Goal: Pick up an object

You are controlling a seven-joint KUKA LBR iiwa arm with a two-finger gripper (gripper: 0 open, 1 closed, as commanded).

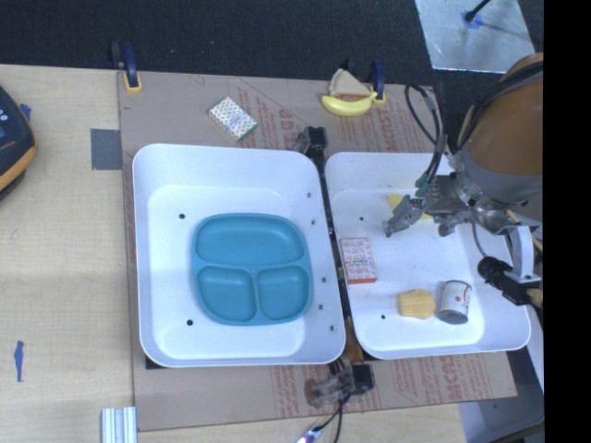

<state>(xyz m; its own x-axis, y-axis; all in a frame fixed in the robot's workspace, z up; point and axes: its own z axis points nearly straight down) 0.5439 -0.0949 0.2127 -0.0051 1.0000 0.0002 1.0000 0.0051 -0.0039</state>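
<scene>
The gripper (420,218) hangs over the upper part of the right bin (369,340), its fingers (399,221) apart and gripping nothing. A small yellow piece (396,200) lies just beside the fingertips, partly hidden. The other candidates lie lower in the same bin: a yellow block (416,304) and a small can (453,302) side by side, well below the fingers, and a red-and-white packet (356,259) at the bin's left wall. The left bin (157,247) holds a blue divided plate (251,268).

Looked like a robotics lab: two shallow white plastic bins (148,247) clamped side by side onto a brown cardboard sheet (268,109) over a pale wooden table (55,247), blue clamps (129,67) gripping the sheet's edge, loose black cables (425,118) trailing from a grey-and-orange robot arm (503,137).
</scene>
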